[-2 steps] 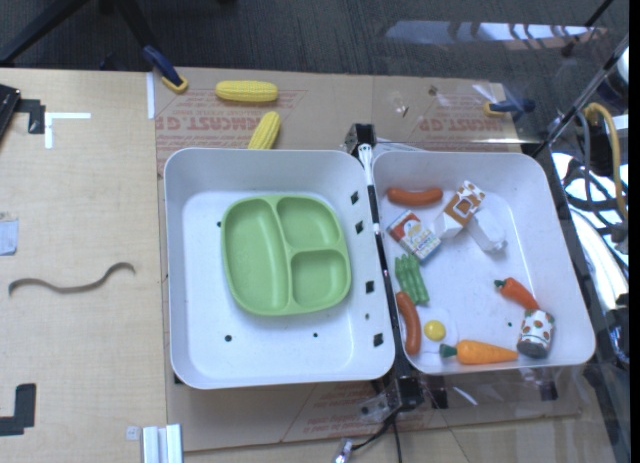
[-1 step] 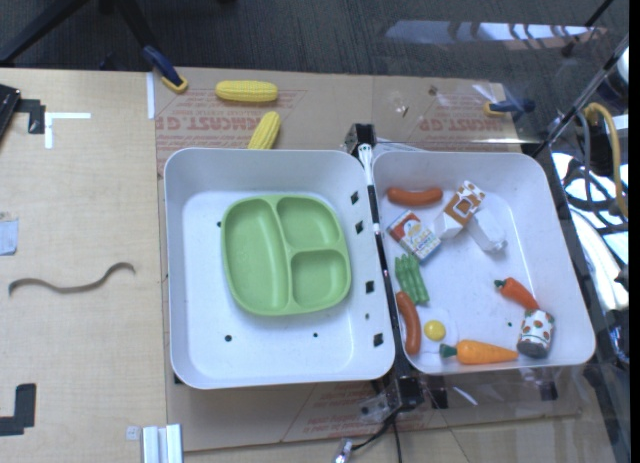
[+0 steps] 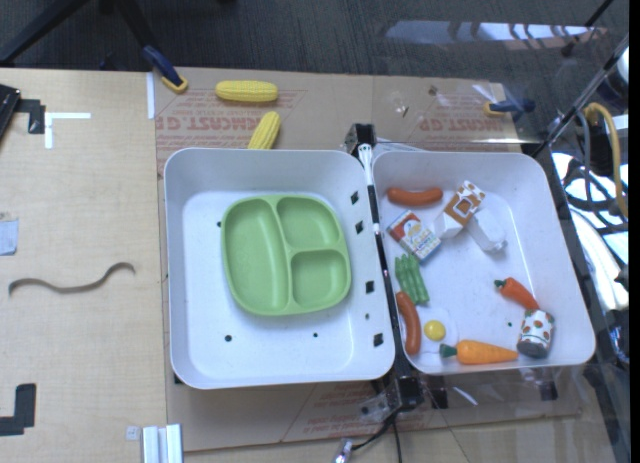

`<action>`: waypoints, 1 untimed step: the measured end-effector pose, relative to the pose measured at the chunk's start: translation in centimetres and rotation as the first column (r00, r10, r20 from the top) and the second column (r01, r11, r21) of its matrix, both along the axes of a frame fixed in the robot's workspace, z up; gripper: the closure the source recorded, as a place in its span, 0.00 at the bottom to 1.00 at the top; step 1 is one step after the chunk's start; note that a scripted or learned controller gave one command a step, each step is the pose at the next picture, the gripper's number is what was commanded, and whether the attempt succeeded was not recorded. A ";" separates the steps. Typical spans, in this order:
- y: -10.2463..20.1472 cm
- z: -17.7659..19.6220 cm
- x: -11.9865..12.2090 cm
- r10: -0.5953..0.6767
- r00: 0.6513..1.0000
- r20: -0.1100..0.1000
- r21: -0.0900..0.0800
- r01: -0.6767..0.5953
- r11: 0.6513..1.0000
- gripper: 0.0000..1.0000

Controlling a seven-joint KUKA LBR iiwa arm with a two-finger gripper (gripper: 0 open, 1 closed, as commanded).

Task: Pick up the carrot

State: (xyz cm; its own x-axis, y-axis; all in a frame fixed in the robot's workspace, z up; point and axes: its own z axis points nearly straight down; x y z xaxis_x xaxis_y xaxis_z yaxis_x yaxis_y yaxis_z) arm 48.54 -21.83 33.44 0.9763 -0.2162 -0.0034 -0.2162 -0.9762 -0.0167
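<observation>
Carrot [image 3: 487, 352] lies flat in the right-hand bin [image 3: 548, 191], close along its front wall, with its green stub toward a fried egg [image 3: 434, 331] and its tip just beside a spotted grey-and-white piece [image 3: 536, 332]. That bin is the one on the arm's entry side, so I judge it the nearer reach for the tool; whether the tool is wide or narrow cannot be told.

A second, smaller carrot [image 3: 516, 292] lies a little farther in, apart from the first, so there are two candidates. The larger looks the easier, though the wall and the spotted piece crowd it.

The rest of that bin holds two sausages [image 3: 415, 194] [image 3: 408, 319], one bunch of green beans [image 3: 411, 279], two small cartons [image 3: 415, 235] [image 3: 464, 203] and one white block [image 3: 488, 236], loosely scattered as if tipped in.

The left bin [image 3: 190, 281], farther from the arm's side, holds one green plate [image 3: 288, 255] with three compartments, set in the middle. Two corn cobs [image 3: 246, 92] [image 3: 264, 131] lie on the table [image 3: 80, 211] beyond it.
</observation>
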 end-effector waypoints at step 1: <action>0.0 0.0 0.0 0.000 1.000 0.000 0.000 0.000 1.000 0.00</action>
